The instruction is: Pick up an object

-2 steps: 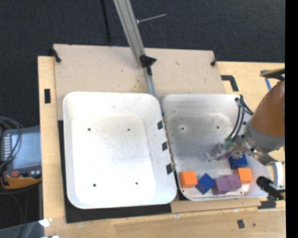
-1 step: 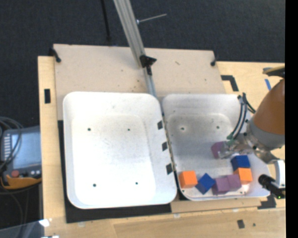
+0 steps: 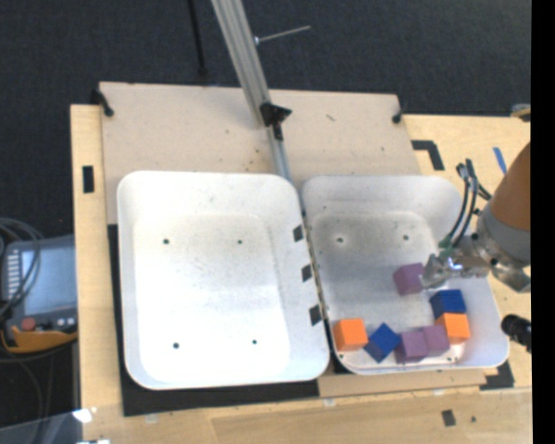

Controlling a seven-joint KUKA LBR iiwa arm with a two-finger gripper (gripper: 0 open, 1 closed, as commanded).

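Observation:
The right bin (image 3: 370, 202) holds several small blocks. A purple block (image 3: 408, 278) lies near its middle right. A blue block (image 3: 448, 302) and an orange block (image 3: 457, 326) sit by the right wall. Along the front wall lie an orange block (image 3: 351, 333), a blue block (image 3: 383, 341) and purple blocks (image 3: 423, 343). My gripper (image 3: 441, 266) reaches in from the right and hangs low, just right of the lone purple block and above the blue one. Its tip touches or nearly touches that purple block.
The left bin (image 3: 213, 276) stands beside the right one. A slanted metal pole (image 3: 245, 54) rises behind the bins. A control pendant (image 3: 32, 289) with cables lies off the bench's left edge.

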